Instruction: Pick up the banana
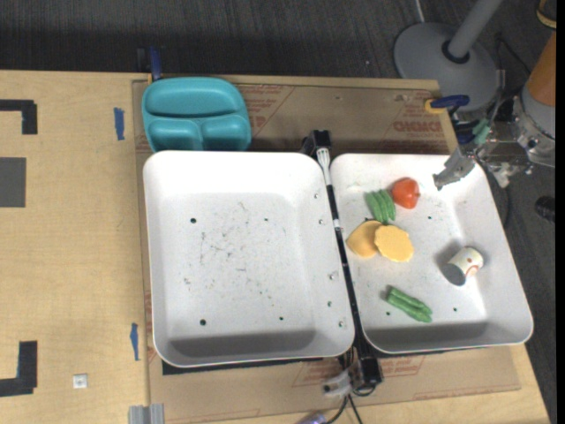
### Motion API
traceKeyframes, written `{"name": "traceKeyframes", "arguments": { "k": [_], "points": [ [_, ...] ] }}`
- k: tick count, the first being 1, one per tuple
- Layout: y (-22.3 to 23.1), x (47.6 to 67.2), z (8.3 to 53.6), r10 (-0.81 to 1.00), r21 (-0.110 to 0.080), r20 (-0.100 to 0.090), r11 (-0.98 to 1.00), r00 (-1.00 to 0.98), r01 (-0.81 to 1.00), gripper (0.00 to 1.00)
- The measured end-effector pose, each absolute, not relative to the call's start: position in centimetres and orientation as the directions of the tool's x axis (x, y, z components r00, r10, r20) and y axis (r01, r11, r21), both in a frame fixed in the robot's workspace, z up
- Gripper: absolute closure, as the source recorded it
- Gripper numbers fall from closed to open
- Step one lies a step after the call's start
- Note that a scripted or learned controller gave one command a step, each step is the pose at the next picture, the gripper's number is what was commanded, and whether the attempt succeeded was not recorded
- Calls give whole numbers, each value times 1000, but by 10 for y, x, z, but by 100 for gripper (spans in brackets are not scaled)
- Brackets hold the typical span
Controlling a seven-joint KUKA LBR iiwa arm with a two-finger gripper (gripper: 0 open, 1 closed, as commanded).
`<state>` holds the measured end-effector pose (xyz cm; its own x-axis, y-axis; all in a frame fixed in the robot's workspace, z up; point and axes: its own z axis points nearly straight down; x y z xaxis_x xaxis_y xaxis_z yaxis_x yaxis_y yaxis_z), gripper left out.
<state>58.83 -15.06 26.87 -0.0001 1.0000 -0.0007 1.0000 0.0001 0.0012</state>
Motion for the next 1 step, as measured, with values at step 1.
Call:
{"name": "traceKeyframes", "arguments": {
  "k": [1],
  "points": [
    [-108,556,118,994,-1,1,110,-110,994,0]
  ]
}}
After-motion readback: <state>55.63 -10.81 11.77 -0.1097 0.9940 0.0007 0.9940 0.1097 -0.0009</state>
